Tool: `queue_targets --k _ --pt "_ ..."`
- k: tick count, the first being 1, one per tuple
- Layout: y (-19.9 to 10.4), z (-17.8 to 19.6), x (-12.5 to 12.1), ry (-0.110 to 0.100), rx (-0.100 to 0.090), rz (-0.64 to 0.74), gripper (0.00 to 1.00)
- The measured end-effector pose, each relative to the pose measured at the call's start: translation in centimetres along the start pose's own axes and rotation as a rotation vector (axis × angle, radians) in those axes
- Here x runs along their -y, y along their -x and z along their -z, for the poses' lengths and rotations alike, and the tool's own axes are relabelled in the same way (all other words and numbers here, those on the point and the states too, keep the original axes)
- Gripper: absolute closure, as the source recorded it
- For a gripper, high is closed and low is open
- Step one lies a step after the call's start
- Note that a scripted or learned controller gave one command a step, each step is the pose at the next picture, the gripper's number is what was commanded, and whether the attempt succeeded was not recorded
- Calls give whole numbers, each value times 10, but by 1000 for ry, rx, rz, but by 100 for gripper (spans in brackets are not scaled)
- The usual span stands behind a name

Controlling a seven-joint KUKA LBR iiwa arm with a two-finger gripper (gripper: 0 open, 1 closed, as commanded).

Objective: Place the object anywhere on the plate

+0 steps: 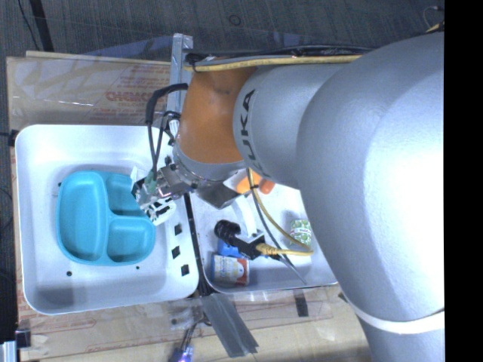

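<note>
The gripper (pixel 156 194) hangs low over the left bin (pixel 41 296), at the right rim of the blue plate (pixel 87 217), just above the ridge that splits the plate's two right-hand compartments. It shows as a dark and pale cluster under the wrist, too small and cluttered to read, so I cannot tell whether it is open or closed, or whether it carries anything. The grey arm (pixel 362 164) sweeps in from the right and covers much of the right bin (pixel 260 286).

All three compartments of the plate look bare, with no object resting in them. In the right bin a small can (pixel 230 268) lies at the near left corner, a green-and-white packet (pixel 300 232) sits further right, and an orange piece (pixel 260 184) peeks from under the arm at the far side. Which of these is the object to be placed, or whether it is already at the gripper, cannot be told.

As a judgement, the reach to the plate is done. The placing itself is not, because the plate bears nothing.
</note>
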State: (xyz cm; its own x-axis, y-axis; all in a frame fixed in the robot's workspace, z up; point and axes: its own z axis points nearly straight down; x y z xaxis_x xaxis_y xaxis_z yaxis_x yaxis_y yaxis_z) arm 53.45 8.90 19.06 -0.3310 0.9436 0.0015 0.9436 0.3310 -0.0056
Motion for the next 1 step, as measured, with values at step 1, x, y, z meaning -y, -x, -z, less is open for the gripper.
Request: queue_targets --k 1 --pt "0 0 0 0 0 -1 0"
